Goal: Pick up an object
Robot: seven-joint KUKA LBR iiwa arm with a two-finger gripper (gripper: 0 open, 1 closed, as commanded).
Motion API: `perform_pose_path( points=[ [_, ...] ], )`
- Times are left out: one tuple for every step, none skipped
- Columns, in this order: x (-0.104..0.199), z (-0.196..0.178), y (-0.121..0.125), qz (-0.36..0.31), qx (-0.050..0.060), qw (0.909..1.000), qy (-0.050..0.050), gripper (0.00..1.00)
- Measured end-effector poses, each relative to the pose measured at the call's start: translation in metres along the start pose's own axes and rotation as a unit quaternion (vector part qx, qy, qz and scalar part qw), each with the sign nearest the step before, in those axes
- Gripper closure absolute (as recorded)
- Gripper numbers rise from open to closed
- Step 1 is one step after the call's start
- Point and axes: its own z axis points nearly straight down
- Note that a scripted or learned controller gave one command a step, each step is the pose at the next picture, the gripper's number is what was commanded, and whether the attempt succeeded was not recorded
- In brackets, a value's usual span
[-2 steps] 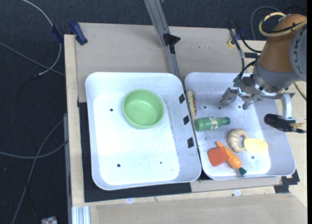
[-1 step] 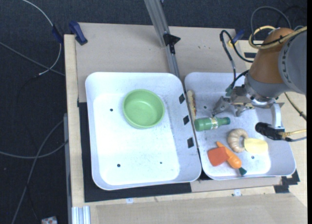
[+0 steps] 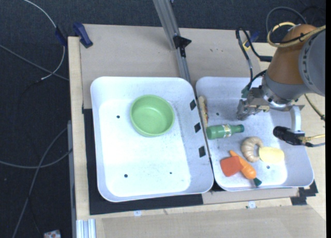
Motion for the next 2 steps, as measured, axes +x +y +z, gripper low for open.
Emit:
perform_pose_path(
  points=[
    [-0.002, -0.046, 0.001, 0.0, -0.006, 1.0, -0.003, 1.0],
    [-0.005, -0.111, 0.01, -0.001, -0.007, 1.0, -0.003, 1.0]
  ],
)
